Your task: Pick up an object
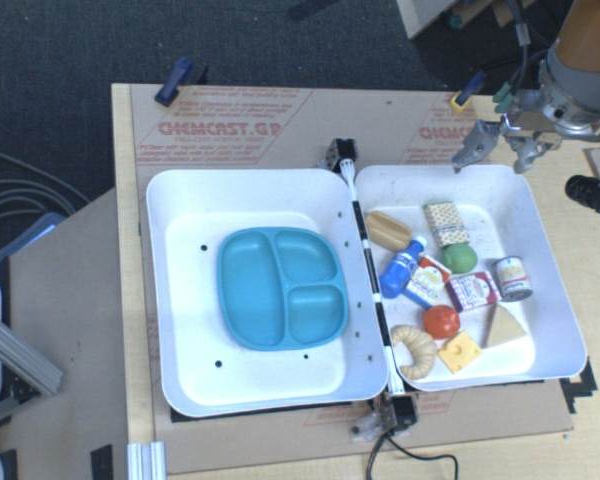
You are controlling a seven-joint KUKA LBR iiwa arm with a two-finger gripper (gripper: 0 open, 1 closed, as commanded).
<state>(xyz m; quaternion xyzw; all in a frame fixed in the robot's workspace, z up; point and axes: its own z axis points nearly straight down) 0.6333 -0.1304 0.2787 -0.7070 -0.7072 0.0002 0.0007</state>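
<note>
The gripper (498, 150) hovers above the right bin's (540, 218) far rim, jaws spread and holding nothing (approach stage, I'd say); next it must descend onto something, perhaps the green ball (460, 257).

A cluster of small toy foods is seen lying in the right bin (550, 268). A tan bread roll (388, 230) is placed at its upper left, with a speckled cracker block (446, 223) to its right and a green lime (460, 258) just below that. A blue bottle (401, 269) with a white cap is laid slantwise near the centre, beside a red and white packet (472, 291). A small tin can (512, 278) is tipped on its side at the right. Lower down are found a red tomato (441, 321), a yellow cheese cube (459, 353), a pale twisted pastry (415, 351) and a cream wedge (506, 325).
</note>
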